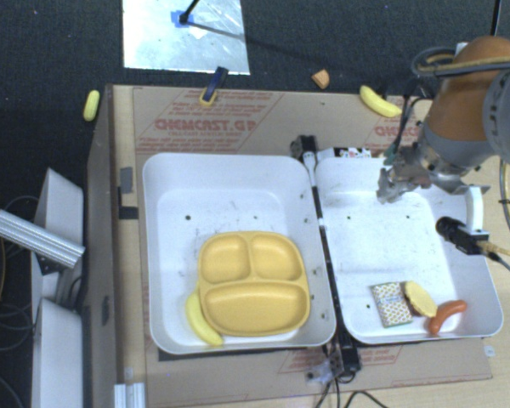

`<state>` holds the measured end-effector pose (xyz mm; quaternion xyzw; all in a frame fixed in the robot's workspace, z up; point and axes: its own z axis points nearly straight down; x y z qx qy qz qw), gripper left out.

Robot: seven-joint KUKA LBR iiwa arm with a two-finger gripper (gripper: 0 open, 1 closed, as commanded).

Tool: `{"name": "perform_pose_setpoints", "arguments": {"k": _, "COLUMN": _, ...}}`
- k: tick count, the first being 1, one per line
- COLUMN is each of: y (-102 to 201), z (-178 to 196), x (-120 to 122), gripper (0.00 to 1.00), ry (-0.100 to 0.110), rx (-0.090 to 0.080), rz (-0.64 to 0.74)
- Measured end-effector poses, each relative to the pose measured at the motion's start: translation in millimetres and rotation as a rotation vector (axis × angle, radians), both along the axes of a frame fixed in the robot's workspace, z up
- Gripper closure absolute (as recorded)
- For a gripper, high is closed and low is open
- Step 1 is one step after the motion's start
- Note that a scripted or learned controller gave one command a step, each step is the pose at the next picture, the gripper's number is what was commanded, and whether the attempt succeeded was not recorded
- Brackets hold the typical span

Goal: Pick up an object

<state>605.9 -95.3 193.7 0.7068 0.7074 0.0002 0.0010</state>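
My gripper hangs over the far part of the right bin, above bare white floor, with nothing visibly in it. Near this bin's front edge lie a small patterned square block, a pale yellow slice leaning on it, and an orange-red sausage in the front right corner. All of them are well in front of the gripper. The left bin holds a yellow divided plate with a yellow banana against its front left side.
On the cardboard behind the bins lie another banana and a blue and yellow tool. On the dark floor beyond are a small orange piece, a yellow item and a foil sheet.
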Motion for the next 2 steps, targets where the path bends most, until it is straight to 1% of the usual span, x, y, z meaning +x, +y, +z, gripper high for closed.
{"name": "perform_pose_setpoints", "arguments": {"k": 1, "y": 0.2, "z": 11.0, "x": 1.0, "gripper": 1.00, "ry": -0.003, "rx": 0.000, "rz": 0.003}}
{"name": "perform_pose_setpoints", "arguments": {"k": 2, "y": 41.7, "z": 13.6, "x": -10.1, "gripper": 1.00, "ry": 0.000, "rx": 0.002, "rz": 0.003}}
